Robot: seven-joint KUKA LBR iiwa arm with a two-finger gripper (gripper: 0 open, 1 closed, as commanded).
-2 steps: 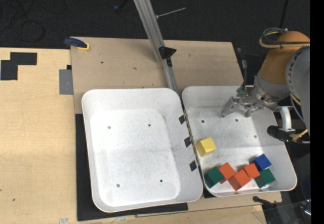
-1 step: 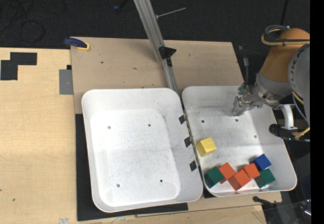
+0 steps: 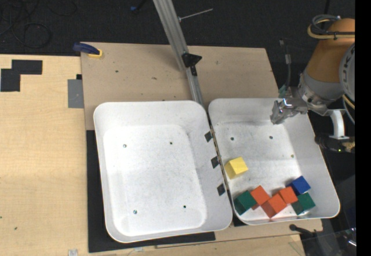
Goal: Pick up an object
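Six blocks wait in the right bin [image 3: 324, 162], and we hover our jaws [image 3: 280, 113] at its far edge, nothing between them; spread or pressed, we cannot tell. We want one clean target: the yellow block [image 3: 236, 167] sits alone, nearer the camera and leftward of the jaws, clear of the cluster [image 3: 277, 198].

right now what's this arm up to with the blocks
The grey and orange arm reaches in from the right, and its pincer hangs over the far end of the right bin, with no block under it. The blocks lie at the near end of that bin: a yellow block on its own, then a cluster of green, orange and blue blocks along the near rim. The left bin sits alongside. None has been picked yet.
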